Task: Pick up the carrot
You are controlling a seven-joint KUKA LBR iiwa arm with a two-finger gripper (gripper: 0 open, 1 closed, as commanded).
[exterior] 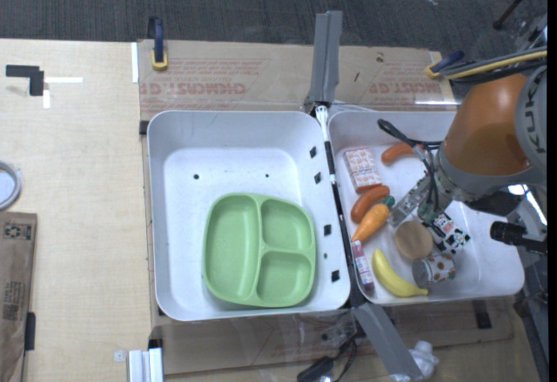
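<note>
Pale wood and brown cardboard cover the table (70, 137), with dark carpet behind it, and two white bins sit side by side so that things can go from one to the other. Far to the left of the pincer, the left bin (174, 154) holds a green divided plate (259, 248), probably waiting to receive items.

The right bin (505, 280) is crowded. The carrot (372, 221) lies on its floor just left of the pincer, tilted, its thick end touching a reddish sausage-like piece (368, 200). A small patterned packet (360, 168) lies above them, a banana (393, 276) below, and a brown round thing (413, 240) just under the pincer.

The pincer (418, 202) hangs low over the bin, beside the carrot rather than around it, likely lining up for the grab. Whether it is released or clenched I cannot tell; wires and metal parts blur it. Nothing shows the carrot as held.
</note>
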